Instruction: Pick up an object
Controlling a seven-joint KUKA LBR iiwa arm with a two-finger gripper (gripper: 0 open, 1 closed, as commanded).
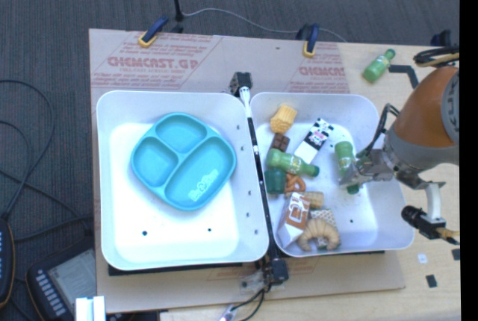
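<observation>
The right bin [373, 222] holds several toy foods. Among them are a yellow corn piece [283, 118], a black-and-white carton [315, 140], a green bottle lying flat [293, 163], a pretzel [296, 184], an orange-and-white packet [297, 211] and a croissant [320, 234]. A small green bottle [343, 154] stands near the bin's right side. My gripper [352, 181] is low in the bin, right beside and just below this small bottle. The grey wrist hides part of it.
The left bin [119, 230] holds a blue divided plate [184, 160]. Another green bottle [378, 66] lies on the bench behind the right bin. Two clamps [308, 40] hold the board's far edge. Bare bin floor lies at the right bin's front right.
</observation>
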